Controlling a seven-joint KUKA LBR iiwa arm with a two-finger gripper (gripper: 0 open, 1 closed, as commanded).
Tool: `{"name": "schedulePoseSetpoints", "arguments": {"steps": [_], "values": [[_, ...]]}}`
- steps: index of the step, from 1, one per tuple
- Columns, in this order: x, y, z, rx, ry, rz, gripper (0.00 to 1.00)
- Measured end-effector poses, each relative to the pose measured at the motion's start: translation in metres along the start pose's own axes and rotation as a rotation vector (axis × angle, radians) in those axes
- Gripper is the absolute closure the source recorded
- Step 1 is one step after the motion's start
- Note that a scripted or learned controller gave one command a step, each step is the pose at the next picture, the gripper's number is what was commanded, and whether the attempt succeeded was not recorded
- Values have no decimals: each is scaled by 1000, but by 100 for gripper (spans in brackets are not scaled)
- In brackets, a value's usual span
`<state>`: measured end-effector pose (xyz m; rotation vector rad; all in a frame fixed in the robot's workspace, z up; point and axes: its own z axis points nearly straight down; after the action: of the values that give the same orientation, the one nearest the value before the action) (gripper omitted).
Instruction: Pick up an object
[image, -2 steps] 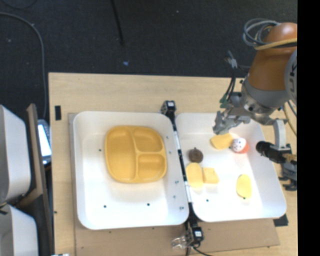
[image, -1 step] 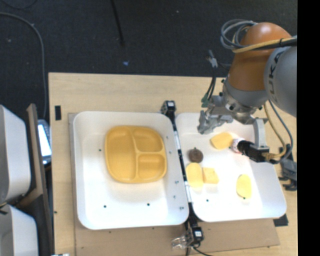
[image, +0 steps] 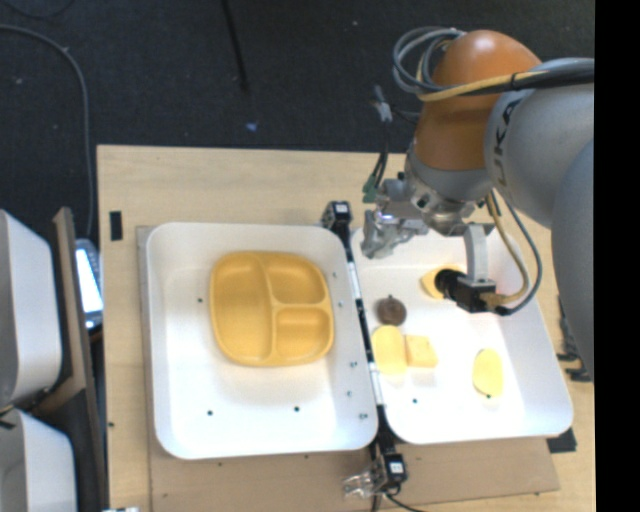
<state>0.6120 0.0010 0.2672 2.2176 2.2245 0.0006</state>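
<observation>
The right bin (image: 520, 415) holds several small objects. A small brown round piece (image: 390, 311) lies near its left wall. Just below it sit a pale yellow piece (image: 387, 352) and a yellow block (image: 421, 353), side by side. A yellow oval piece (image: 488, 372) lies further right. Another yellow piece (image: 433, 283) is partly hidden behind a black part of the arm. My gripper (image: 381, 241) hangs over the bin's far left corner, above and apart from the brown piece, and I see nothing held in it.
A yellow divided plate (image: 271, 306) lies in the left bin (image: 180, 420). The two bins meet at a ridge (image: 362, 330) with small clamps at each end. The grey arm and its orange band (image: 470, 90) cover the far right of the bench.
</observation>
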Motion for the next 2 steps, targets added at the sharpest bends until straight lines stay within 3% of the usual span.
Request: {"name": "schedulePoseSetpoints", "arguments": {"steps": [2], "values": [[85,30,15,1,1,1,100]]}}
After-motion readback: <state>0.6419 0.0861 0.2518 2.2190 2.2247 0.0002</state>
